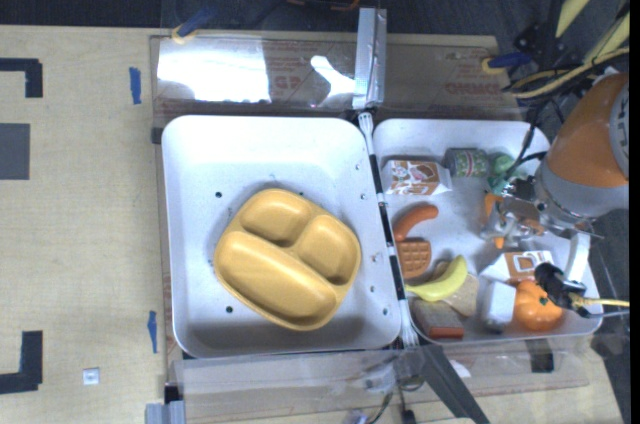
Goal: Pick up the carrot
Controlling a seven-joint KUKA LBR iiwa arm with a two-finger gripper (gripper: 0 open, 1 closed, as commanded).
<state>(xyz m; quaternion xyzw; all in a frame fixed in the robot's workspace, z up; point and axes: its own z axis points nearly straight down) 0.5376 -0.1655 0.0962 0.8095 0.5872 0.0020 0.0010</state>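
Observation:
The carrot (489, 205) lies in the right bin (455, 130), near its right side. Only a small orange piece of it shows, with green leaves (501, 168) toward the back next to a green can. My gripper (515, 222) hangs over the right bin just right of that orange piece and covers the rest of the carrot. From above, the wrist and its metal parts hide the fingertips, and nothing can be seen held between them.
The right bin also holds a carton (414, 176), a green can (466, 161), a reddish sausage (415, 217), a waffle (415, 256), a banana (441, 282), a white block (497, 302) and an orange fruit (537, 308). A large yellow bread-like piece (288, 257) lies in the left bin (195, 152).

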